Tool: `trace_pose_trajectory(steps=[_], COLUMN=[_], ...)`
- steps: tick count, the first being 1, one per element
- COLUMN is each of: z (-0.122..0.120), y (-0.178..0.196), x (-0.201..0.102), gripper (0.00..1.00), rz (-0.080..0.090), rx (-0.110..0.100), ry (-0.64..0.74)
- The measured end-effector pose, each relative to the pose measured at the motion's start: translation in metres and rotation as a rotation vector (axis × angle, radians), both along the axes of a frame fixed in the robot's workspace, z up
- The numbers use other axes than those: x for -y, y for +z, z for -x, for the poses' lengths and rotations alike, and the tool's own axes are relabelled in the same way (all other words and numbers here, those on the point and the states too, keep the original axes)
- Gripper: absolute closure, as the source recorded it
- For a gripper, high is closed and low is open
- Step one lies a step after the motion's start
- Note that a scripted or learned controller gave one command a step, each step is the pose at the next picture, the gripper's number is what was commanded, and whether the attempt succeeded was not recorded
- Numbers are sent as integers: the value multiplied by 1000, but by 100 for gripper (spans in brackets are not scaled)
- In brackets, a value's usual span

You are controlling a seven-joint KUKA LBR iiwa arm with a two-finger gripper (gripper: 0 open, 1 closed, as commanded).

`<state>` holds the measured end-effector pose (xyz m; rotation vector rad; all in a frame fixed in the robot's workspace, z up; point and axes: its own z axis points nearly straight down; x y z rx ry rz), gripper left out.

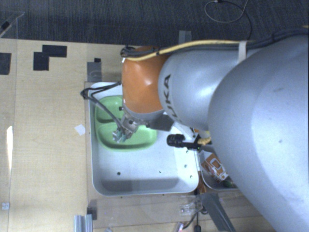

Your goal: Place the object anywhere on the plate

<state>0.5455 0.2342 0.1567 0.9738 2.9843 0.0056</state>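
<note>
1. Camera view looks down on a wooden bench (43, 144) with a white bin (140, 178) sitting roughly in the middle.
2. A light green plate (145, 138) lies in the far part of that bin, up against its far left corner.
3. The big grey arm (231, 110) comes in from the right and covers most of that side; its orange band (140, 88) hangs right over the plate's far right part.
4. The gripper (120, 135) is down over the plate, just about at its surface. It's small and blurry here, so I honestly can't tell how it's set or whether it's got anything.
5. The object that's supposed to go on the plate, I can't pick out. Nothing clearly separate shows on the green, and the arm hides a good chunk of it.
6. A black knob-like part (175, 140) sticks out from the wrist, just right of the plate.
7. A second bin (208, 179) peeks out on the right under the arm, with something orange and white (216, 168) in it.
8. A black cable (99, 105) loops across the plate's far left side.
</note>
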Motion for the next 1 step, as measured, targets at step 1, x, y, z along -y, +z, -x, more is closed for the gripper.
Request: trace_pose_trajectory(steps=[1], z=[-4], y=[-60], x=[-3], gripper=[100], rz=[-4], rx=[25], ry=[332])
